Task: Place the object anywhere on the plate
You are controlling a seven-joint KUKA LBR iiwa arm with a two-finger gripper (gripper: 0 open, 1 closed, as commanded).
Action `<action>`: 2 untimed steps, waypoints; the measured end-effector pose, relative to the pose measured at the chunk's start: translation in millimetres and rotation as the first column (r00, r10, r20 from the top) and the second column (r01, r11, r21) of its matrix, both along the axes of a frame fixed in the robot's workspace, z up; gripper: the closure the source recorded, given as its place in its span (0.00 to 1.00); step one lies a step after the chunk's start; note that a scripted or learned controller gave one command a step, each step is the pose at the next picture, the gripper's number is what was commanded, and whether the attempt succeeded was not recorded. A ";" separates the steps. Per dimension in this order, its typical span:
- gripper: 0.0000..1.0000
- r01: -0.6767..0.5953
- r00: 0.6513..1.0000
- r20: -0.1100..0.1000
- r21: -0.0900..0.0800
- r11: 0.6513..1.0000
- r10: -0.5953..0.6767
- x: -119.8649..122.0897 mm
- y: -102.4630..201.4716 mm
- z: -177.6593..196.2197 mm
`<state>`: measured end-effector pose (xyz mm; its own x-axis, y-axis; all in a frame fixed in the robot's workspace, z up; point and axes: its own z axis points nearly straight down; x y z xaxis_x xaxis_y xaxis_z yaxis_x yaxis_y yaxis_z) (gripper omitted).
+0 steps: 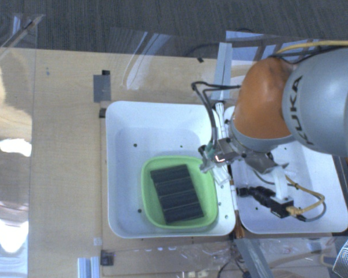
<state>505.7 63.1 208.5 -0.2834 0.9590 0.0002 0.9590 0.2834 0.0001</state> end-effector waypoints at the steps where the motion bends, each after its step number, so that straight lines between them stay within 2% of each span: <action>1: 0.00 0.001 1.000 0.000 0.000 1.000 -0.001 0.1 -0.4 0.1; 2: 0.00 0.057 0.998 0.002 0.000 0.998 -0.057 -16.6 -11.8 33.6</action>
